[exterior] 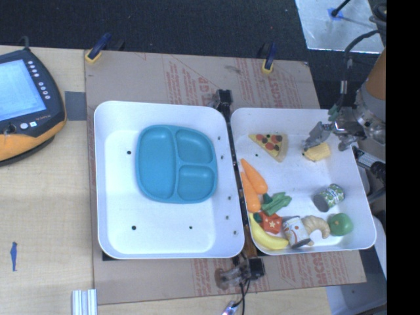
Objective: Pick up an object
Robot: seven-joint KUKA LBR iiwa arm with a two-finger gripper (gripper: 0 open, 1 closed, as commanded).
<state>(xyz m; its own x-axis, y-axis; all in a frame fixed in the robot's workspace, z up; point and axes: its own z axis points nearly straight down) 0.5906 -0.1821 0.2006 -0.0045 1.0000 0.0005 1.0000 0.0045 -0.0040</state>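
1. Reaching in from the right, the end effector point(323, 134) hovers at the far right of the right bin point(298, 119), just beside a yellow cheese wedge point(317, 152); whether it is wide or narrow cannot be told, and nothing is seen between its parts.
2. Risk, judged: the wedge lies near the bin's far wall, so a descent slightly off centre could nudge it away or clip the wall.
3. Risk, judged: the near items are crowded and touching; a grasp there could catch two things or slip off a rounded one.
4. Count, right bin: one pizza slice point(269, 144), two carrots point(252, 184), one banana point(266, 237), one green pepper point(276, 201), one strawberry point(272, 224), one lime point(340, 224), one grey can point(327, 197).
5. Count, left bin point(111, 195): one blue divided plate point(176, 163).
6. Count, surface point(46, 202): two bins, one tablet pendant point(23, 100) at far left.
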